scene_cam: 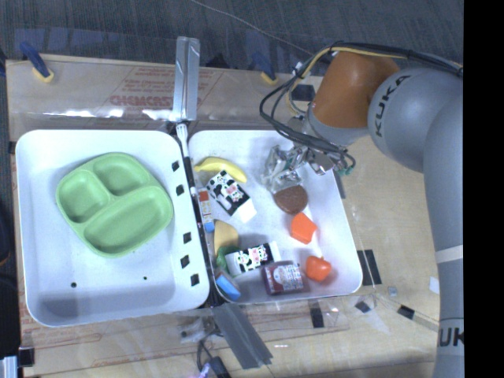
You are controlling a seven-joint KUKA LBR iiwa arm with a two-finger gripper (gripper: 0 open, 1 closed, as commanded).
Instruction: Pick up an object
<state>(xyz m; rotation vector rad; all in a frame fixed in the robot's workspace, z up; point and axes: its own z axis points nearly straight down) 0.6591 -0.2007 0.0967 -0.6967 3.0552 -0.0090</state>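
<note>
- The gripper (285,166) hangs low in the upper part of the right bin (340,211), under the grey arm (409,101) with its orange band (346,89). Its metal fingers point down just above a brown disc (290,199); whether they are spread or closed cannot be told, and nothing shows between them.
- Left bin (39,235): a green tray (114,203) with three compartments lies in the middle.
- Right bin, left side: a banana (219,166) sits near the top, touching a tilted cow carton (229,195). Below them lies a yellow piece (226,235), then a second cow carton (250,258) on its side, with a blue thing (228,287) at the bottom edge.
- Right bin, middle: the brown disc, and lower down a dark red bottle (282,278) on its side.
- Right bin, right side: an orange block (302,228) sits just below the disc, and an orange-red thing (317,268) lies beside the bottle.
</note>
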